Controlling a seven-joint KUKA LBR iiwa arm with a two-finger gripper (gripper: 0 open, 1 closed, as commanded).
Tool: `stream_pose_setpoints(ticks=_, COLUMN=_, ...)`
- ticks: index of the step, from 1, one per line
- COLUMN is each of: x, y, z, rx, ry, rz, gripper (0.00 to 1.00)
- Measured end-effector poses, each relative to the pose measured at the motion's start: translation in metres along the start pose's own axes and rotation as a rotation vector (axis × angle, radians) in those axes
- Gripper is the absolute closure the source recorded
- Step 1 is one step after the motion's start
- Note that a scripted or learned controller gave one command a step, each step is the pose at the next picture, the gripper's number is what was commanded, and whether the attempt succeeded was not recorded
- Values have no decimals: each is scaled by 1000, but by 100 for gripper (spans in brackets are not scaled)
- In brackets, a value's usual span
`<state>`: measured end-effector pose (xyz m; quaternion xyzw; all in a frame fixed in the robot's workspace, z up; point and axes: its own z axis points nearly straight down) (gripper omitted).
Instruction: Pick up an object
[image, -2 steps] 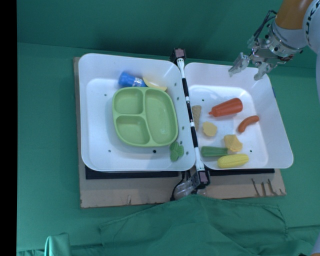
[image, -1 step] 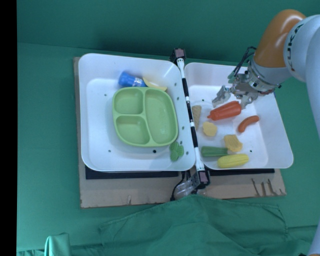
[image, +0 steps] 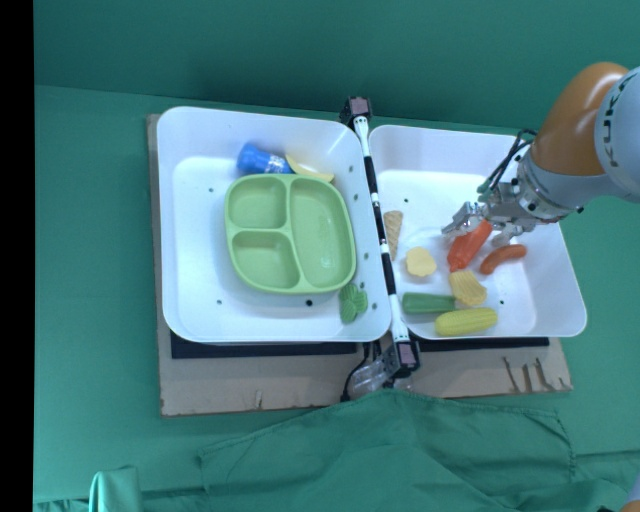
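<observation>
My gripper (image: 487, 226) hangs low over the right bin (image: 560, 310), near its back right part. Its fingers stand spread on either side of the upper end of an orange carrot (image: 466, 248), which lies slanted on the bin floor. I cannot tell whether the fingers touch the carrot. A red sausage (image: 502, 258) lies just right of the carrot. In front of them are a yellow crinkled piece (image: 467, 288), a corn cob (image: 466, 321), a green cucumber (image: 430, 302), a pale yellow potato piece (image: 421, 263) and an ice-cream cone (image: 393, 231).
The left bin (image: 190, 290) holds a green divided plate (image: 290, 232), a blue object (image: 260, 158), a yellow wedge (image: 310, 168) and a green leafy piece (image: 352, 300). A clamp bar (image: 375, 215) runs between the bins. Green cloth (image: 400, 450) bunches at the front.
</observation>
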<state>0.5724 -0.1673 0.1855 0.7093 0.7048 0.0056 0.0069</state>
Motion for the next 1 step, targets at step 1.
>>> stream_pose_setpoints(ticks=1, x=-1, y=3, z=-14, rx=-7, ry=-6, rz=0, gripper=100)
